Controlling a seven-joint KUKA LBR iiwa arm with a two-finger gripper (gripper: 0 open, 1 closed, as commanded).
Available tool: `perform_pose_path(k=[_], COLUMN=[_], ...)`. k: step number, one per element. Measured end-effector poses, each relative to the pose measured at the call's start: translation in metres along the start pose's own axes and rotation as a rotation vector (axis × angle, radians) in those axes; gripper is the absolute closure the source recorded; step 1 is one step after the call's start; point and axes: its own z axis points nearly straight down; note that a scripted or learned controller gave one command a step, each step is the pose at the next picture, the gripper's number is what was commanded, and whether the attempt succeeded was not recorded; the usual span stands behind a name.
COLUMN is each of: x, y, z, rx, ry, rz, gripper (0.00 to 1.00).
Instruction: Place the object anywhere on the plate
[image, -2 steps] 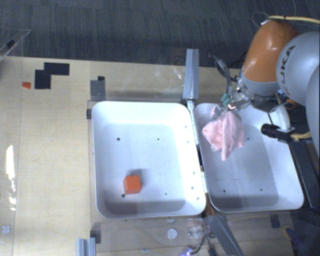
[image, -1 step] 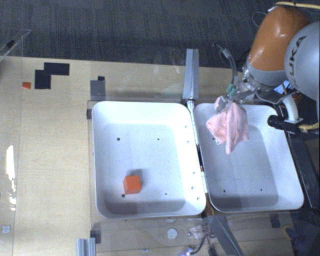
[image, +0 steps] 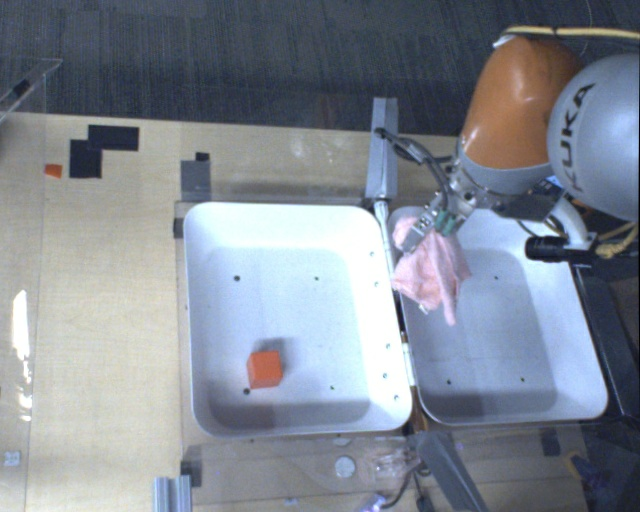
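Note:
A crumpled pink cloth (image: 432, 272) hangs from my gripper (image: 438, 220), which is shut on its top. The cloth dangles over the left side of the right white bin (image: 520, 340), close to the wall between the two bins. Its lower end droops toward the bin floor; I cannot tell whether it touches. The grey arm with its orange band (image: 515, 95) reaches in from the upper right. On the floor of the left white bin (image: 300, 290), toward the front left, sits a small orange cube (image: 265, 369).
A metal bracket (image: 380, 150) stands at the back between the bins. Black blocks (image: 100, 148) and a small orange square (image: 53, 171) lie on the wooden bench at the far left. A black cable fitting (image: 555, 248) juts out beside the wrist.

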Motion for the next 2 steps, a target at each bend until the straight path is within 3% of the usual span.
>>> perform_pose_path(k=[1, 2], x=[0.047, 0.094], y=[0.004, 0.022], z=[-0.003, -0.015], rx=[-0.002, -0.004], ry=[0.000, -0.002], rz=[-0.402, -0.745], gripper=[1.00, 1.00])
